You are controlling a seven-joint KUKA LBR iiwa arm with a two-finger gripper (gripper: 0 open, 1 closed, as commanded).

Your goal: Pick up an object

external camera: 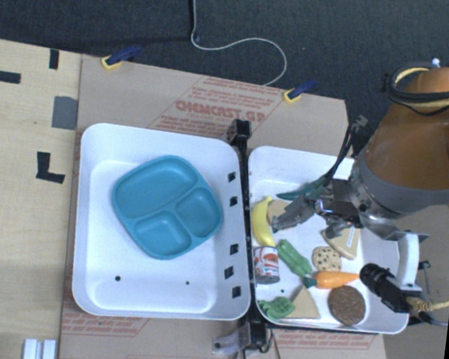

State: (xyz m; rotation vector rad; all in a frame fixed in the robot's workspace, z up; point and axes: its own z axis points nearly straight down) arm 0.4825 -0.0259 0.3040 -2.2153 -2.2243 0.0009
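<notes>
My gripper (292, 211) hangs over the right bin (292, 165), its dark fingers (307, 194) spread apart with nothing between them. It sits just right of a yellow banana (261, 222) near the bin's left wall. Below it lie a green pickle-like piece (294, 258), a small red and white can (266, 265), an orange carrot (335, 279), a spotted cracker (326, 258) and a brown round patty (347, 304). A pale wedge (305, 305) and a green leafy piece (276, 308) rest at the bin's front.
The left bin (88, 280) holds a blue divided plate (167, 206). A black divider with clips (239, 209) runs between the bins. The arm's orange band (418, 143) and grey wrist cover the right bin's far right part. Cardboard (217, 108) lies under both bins.
</notes>
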